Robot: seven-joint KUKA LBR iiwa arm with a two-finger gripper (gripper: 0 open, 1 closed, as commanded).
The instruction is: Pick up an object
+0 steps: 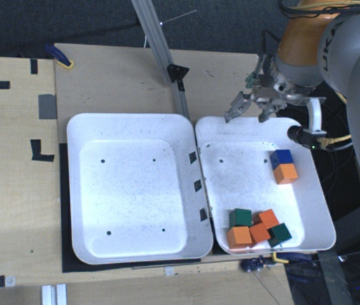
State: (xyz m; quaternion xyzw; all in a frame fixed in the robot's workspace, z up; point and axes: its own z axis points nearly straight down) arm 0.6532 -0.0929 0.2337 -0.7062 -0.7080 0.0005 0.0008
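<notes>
While the gripper [251,114] hangs over the far rim of the right bin [307,205], its fingers are spread apart with nothing between them, likely poised before a descent. That bin holds six blocks: one blue block [281,157], three orange, two green. The left bin [132,183] lies beside it.

A metal pole [158,37] slants across the bench [14,189].
</notes>
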